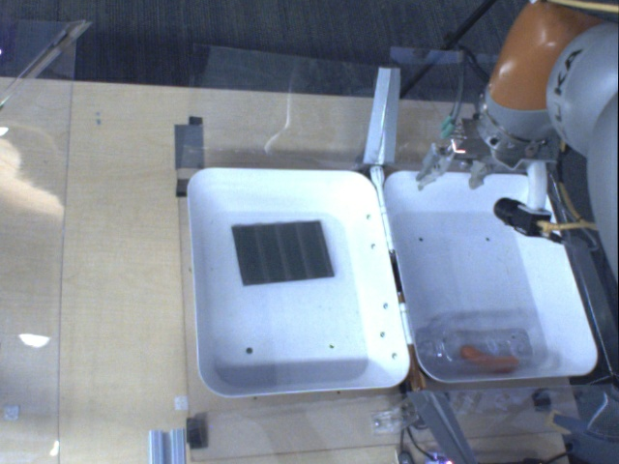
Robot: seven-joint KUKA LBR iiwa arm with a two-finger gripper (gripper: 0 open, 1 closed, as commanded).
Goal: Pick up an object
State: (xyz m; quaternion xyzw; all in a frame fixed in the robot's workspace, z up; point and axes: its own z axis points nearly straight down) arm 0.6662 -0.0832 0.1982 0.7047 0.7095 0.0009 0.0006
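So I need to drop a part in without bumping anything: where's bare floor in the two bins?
Left bin: bare all around the dark ridged pad. Right bin: its middle is bare; crowded at the far rim under the gripper and near the clear bottle.

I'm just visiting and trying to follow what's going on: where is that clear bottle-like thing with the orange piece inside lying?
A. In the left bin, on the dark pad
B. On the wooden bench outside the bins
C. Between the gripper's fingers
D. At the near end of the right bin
D: the clear bottle lies at the near end of the right bin, far from the gripper at the far edge.
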